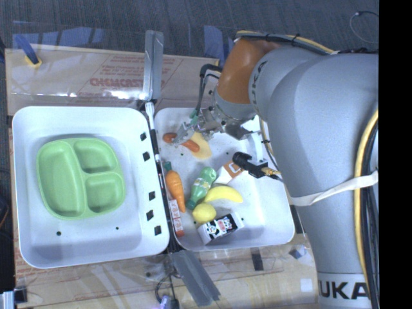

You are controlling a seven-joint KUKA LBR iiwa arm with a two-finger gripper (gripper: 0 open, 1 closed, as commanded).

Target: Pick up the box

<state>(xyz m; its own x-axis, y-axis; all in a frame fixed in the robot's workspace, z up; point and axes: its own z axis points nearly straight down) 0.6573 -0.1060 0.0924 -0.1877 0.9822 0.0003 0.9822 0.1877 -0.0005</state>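
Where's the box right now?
The box lies at the near edge of the right bin, just below the lemon and banana.

Green tray (80,177); carrot (175,190), banana (223,194).

The bench bears two white bins (26,172), one green divided tray (80,177), one carrot (175,190), one banana (223,194), one lemon (203,212), one green bottle (202,183) and one black-and-white box (219,228).
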